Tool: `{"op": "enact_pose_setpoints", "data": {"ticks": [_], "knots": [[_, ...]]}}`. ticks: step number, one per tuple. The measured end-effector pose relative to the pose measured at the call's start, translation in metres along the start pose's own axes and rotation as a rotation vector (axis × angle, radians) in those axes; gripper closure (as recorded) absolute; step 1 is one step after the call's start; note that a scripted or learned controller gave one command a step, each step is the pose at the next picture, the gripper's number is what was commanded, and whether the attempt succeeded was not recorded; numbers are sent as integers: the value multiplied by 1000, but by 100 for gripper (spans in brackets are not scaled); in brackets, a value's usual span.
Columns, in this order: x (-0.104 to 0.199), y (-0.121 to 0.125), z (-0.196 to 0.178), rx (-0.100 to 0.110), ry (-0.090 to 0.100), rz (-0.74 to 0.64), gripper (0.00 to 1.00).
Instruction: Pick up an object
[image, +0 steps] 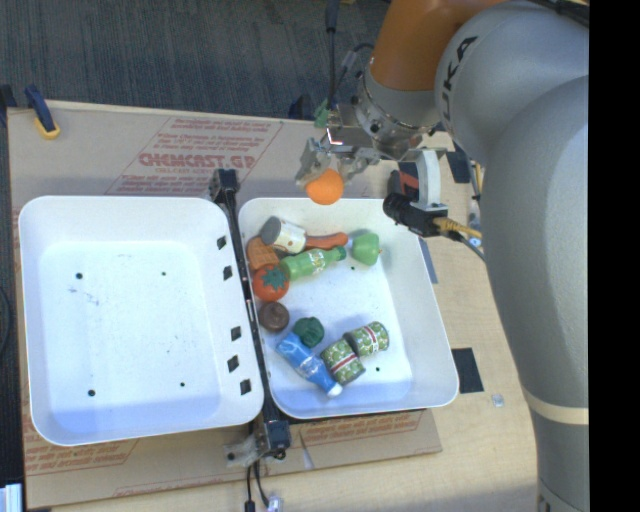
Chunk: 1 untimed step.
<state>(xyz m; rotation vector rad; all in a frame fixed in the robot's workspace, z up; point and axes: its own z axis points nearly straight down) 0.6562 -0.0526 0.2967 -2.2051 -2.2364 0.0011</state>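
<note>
Above right bin (425, 300): orange ball (325, 188) under gripper (328, 160)

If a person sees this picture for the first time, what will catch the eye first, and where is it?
First comes the big grey arm with its orange band, reaching in from the right, its gripper raised above the far rim of the right bin. An orange ball sits right below the gripper, held up off the bin. Next is the colourful heap of small things in the right bin, such as a green bottle.

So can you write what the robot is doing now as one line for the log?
step: lift | gripper: shut on small orange ball | position: above far rim of right white bin | left white bin: untouched
</note>
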Motion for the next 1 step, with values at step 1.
{"op": "enact_pose_setpoints", "data": {"ticks": [1], "knots": [[0, 0, 53, 3, 0, 7, 100]]}}
